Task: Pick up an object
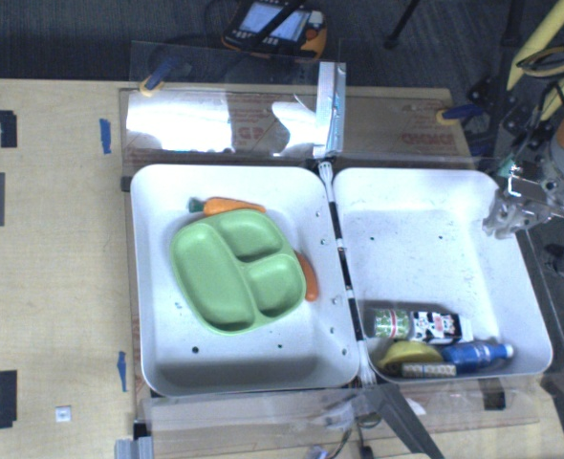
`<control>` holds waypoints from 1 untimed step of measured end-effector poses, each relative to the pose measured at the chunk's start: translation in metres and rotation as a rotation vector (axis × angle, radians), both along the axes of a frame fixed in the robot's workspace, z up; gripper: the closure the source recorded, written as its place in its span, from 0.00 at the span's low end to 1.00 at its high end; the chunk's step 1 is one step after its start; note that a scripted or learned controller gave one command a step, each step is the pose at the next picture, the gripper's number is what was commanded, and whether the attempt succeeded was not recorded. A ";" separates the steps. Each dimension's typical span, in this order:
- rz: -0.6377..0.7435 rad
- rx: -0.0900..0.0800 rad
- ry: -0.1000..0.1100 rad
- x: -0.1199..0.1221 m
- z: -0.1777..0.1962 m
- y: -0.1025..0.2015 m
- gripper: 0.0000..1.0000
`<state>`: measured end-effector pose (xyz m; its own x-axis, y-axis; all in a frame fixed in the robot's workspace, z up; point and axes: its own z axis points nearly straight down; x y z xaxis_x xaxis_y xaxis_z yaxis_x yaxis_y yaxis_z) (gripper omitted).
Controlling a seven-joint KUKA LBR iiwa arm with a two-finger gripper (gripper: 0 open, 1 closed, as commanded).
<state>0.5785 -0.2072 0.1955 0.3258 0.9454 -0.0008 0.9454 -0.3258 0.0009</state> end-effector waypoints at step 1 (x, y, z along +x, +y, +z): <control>0.002 0.003 0.003 -0.062 0.046 0.036 1.00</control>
